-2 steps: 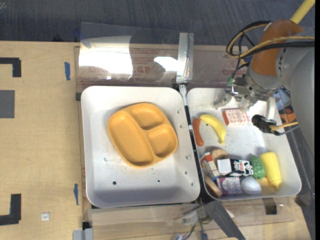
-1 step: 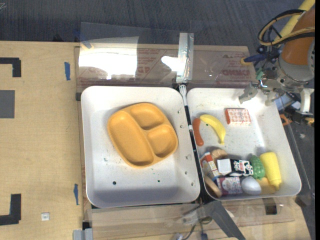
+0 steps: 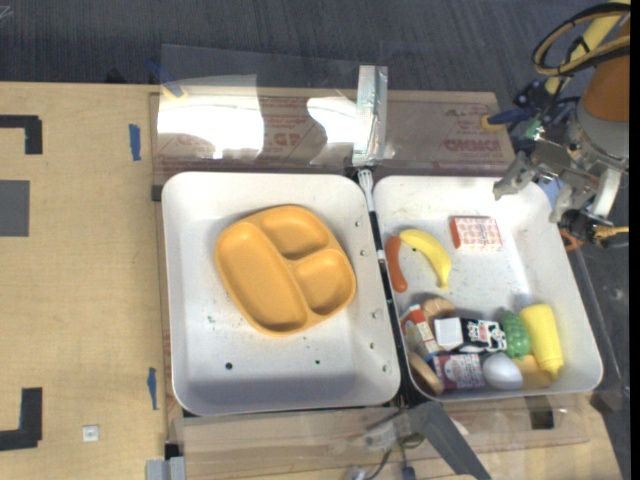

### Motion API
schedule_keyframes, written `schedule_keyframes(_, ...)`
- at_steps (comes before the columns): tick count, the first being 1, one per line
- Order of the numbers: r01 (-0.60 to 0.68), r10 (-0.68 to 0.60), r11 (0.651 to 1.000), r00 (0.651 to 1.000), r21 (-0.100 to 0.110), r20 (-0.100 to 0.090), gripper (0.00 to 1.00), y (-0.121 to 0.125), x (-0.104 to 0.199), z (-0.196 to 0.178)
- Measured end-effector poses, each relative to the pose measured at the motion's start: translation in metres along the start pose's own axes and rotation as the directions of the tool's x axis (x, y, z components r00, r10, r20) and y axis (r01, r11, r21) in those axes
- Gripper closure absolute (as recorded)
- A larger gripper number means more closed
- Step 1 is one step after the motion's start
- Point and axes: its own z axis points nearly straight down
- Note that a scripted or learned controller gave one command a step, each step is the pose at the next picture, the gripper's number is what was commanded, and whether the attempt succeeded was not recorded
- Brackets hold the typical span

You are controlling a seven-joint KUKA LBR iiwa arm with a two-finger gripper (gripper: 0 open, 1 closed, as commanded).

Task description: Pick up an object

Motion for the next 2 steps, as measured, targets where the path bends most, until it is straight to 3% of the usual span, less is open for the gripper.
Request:
schedule_keyframes(1,-0.364,0.364,0.931,0.931,0.006,0.002,0.00,-0.029,0.010,-0.006)
schedule_keyframes(2,-0.610,0.610,0.792,0.792,0.008,0.007,0.00,-0.076,0.031,0.035)
